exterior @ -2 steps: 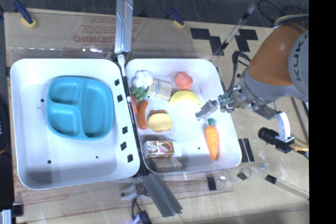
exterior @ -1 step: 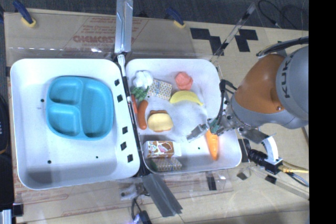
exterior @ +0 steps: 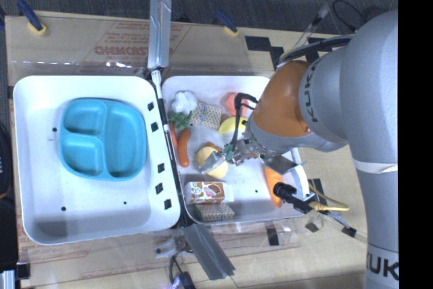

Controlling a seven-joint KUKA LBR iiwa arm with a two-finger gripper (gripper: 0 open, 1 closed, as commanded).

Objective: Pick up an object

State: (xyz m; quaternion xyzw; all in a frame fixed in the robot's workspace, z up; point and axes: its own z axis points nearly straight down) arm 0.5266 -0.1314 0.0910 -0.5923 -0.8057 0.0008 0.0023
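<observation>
The arm reaches in from the right of the frame and lowers its pincer [exterior: 220,160] into the crowded right bin [exterior: 260,86] at the centre of the frame. The pincer tips sit right at a pale yellow fruit-like piece [exterior: 206,155], touching or nearly so; whether they are released or clenched cannot be told from this angle, and nothing is clearly seen between them.

Close around that piece lie an orange carrot-like stick [exterior: 183,147], a yellow lemon shape [exterior: 233,124], a small carton [exterior: 205,192] below, and a white-and-green vegetable [exterior: 181,108] above. The left bin [exterior: 34,145] carries a blue divided tray [exterior: 105,137].

The risk is the clutter: the rounded piece may roll or squirt sideways as the tips close, or the pincer could pinch a neighbour's edge and lift nothing securely.
</observation>
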